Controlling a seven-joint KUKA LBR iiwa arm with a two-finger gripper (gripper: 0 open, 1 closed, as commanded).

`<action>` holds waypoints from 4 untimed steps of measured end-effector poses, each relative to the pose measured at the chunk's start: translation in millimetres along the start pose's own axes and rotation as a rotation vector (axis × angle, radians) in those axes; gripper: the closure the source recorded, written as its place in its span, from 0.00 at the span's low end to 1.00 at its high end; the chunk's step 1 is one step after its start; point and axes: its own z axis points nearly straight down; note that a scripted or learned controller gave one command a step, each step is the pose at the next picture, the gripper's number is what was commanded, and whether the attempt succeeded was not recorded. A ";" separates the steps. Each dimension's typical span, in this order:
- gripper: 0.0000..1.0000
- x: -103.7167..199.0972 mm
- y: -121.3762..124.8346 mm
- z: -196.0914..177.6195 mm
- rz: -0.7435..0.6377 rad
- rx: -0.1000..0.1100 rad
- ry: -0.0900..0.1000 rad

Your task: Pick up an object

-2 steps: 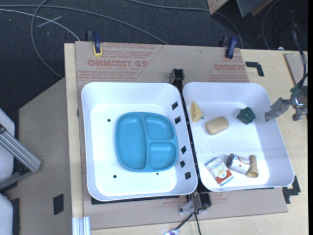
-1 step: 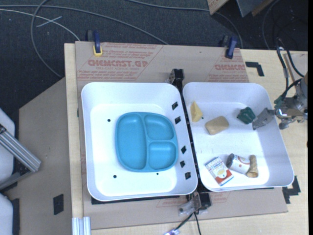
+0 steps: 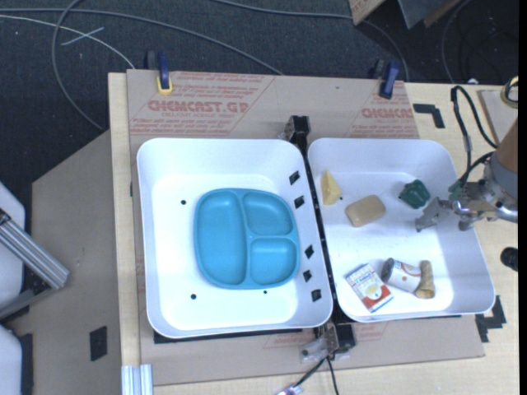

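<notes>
Two white bins sit side by side. We see the gripper (image 3: 445,213) spread and holding nothing over the right bin (image 3: 471,299), near a green object (image 3: 414,192).

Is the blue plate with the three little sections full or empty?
Empty. The blue plate lies flat in the left bin, and all three of its sections show bare blue with nothing in them.

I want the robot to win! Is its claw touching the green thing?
Apart. The camera view shows white bin floor between the gripper and the green thing.
</notes>
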 end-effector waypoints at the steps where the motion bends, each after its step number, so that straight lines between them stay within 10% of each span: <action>1: 0.00 6.2 8.6 52.5 -0.002 -0.002 0.000; 2: 1.00 6.0 9.1 39.7 -0.001 -0.005 -0.001; 4: 1.00 -0.6 7.1 -64.7 -0.002 -0.011 -0.006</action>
